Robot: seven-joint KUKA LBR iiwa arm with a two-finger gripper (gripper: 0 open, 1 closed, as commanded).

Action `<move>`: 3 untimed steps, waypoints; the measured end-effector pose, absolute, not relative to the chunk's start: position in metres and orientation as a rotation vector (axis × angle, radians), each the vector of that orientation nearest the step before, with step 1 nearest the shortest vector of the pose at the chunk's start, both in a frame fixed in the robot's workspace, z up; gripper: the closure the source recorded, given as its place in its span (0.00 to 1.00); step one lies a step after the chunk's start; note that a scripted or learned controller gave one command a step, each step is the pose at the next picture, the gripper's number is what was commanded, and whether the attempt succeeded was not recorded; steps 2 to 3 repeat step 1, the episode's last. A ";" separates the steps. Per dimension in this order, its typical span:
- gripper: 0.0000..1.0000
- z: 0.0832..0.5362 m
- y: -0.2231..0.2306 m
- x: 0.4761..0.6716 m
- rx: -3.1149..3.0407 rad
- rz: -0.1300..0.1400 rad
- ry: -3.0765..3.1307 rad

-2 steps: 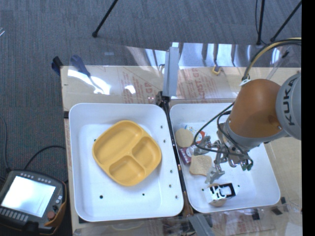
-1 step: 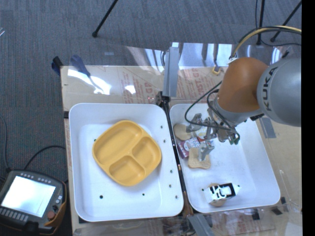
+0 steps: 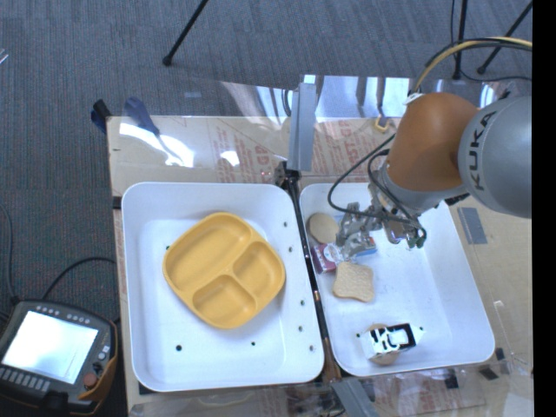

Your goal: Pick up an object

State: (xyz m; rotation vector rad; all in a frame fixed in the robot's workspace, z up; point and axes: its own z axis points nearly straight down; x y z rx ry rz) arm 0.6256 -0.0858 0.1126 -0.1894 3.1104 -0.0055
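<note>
Hovering gripper (image 3: 354,230) over crumpled, shiny packet (image 3: 358,248)

My arm (image 3: 499,159) is grey with an orange band (image 3: 430,142) above the wrist, and my pincer (image 3: 365,228) is dull silver metal. Both bins are white, the left bin (image 3: 139,276) and the right bin (image 3: 460,294). The divided plate (image 3: 224,269) is plain yellow. The toast slice (image 3: 354,282) is pale tan, the round piece (image 3: 321,228) beige, the small packet (image 3: 391,339) black with white marks. The tabletop (image 3: 208,142) is light brown with red lettering.
</note>
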 end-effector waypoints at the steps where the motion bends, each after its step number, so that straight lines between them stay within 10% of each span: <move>1: 1.00 0.190 0.003 0.573 -0.672 0.002 3.062; 3: 1.00 0.190 0.003 0.573 -0.672 0.002 3.062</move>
